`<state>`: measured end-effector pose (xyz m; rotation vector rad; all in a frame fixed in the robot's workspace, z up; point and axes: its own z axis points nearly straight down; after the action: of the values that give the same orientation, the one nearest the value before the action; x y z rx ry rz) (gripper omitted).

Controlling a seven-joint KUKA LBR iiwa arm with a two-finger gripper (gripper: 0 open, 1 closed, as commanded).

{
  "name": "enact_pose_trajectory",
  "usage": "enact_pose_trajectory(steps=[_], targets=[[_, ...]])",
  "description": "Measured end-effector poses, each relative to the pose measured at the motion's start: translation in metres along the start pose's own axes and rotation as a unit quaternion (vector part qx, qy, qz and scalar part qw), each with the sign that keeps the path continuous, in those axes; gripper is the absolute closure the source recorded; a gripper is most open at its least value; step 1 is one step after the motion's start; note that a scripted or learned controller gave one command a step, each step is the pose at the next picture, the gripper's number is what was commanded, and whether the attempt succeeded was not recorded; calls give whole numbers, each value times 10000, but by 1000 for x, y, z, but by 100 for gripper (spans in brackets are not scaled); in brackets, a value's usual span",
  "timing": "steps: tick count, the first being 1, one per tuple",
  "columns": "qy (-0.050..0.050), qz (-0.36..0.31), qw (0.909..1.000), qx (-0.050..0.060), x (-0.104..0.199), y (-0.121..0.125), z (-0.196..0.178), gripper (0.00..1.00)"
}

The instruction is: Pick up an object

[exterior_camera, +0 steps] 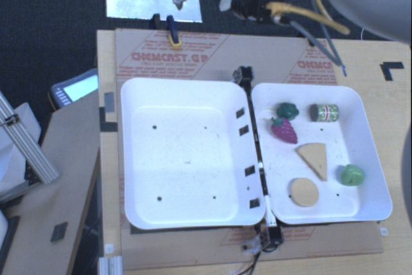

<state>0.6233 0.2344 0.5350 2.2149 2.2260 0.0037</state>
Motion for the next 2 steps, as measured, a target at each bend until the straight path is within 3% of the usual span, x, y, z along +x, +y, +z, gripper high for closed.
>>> enact_pose_trajectory(steps=[1,2], targets=[[6,-24,10000,-13,0,0,-12,100],[-30,24,10000,89,-1,-7,177,100]])
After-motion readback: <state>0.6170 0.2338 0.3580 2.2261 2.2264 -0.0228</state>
